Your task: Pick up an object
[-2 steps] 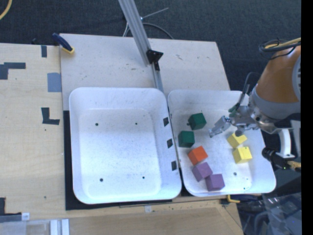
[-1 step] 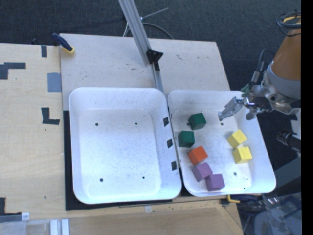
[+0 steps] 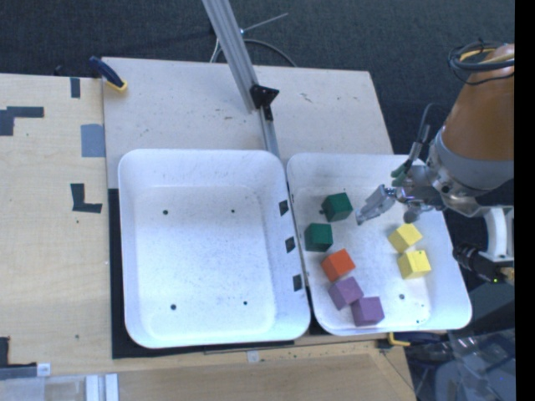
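The right bin (image 3: 435, 307) holds several small cubes. Two green cubes (image 3: 337, 206) (image 3: 318, 237) sit near its left side, with an orange cube (image 3: 338, 265) below them. Two purple cubes (image 3: 345, 291) (image 3: 367, 311) lie toward the front. Two yellow cubes (image 3: 405, 236) (image 3: 415, 263) sit on the right. My gripper (image 3: 391, 210) hangs over the upper middle of this bin, open, with nothing between its fingers. One finger (image 3: 373, 207) points toward the upper green cube, a short gap away; the other sits just above the upper yellow cube.
The left bin (image 3: 134, 224) stands beside the right one, sharing a raised divider. A slanted metal rail (image 3: 238, 53) crosses the bench behind the bins. The arm's orange and grey body (image 3: 481, 132) overhangs the right bin's far right edge.
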{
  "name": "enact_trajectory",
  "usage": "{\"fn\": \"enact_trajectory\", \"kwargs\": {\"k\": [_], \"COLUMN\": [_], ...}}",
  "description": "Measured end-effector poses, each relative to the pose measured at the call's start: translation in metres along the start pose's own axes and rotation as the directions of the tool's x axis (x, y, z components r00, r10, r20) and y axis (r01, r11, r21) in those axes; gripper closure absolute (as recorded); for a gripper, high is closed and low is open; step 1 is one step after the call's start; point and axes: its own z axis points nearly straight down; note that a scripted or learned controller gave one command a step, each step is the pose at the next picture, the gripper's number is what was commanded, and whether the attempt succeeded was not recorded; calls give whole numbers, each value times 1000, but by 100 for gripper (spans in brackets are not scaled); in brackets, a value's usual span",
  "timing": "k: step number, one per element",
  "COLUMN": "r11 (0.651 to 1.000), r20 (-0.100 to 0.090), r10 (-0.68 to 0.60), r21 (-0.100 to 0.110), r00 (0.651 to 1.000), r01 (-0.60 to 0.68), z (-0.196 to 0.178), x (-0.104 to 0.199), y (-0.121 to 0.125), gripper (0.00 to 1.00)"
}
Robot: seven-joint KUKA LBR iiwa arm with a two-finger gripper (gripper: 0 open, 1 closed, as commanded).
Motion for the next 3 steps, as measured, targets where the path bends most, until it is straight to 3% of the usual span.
{"fn": "enact_trajectory", "kwargs": {"k": [1, 2, 3], "r11": [1000, 1000, 1000], "r20": [0, -1, -1], "r10": [1, -1, -1], "r21": [1, 7, -15], "r00": [1000, 1000, 1000], "r01": [-1, 1, 1], "z": [0, 86, 162], "x": [-6, 1, -6], "y": [-25, 6, 35], "gripper": [0, 0, 0]}}
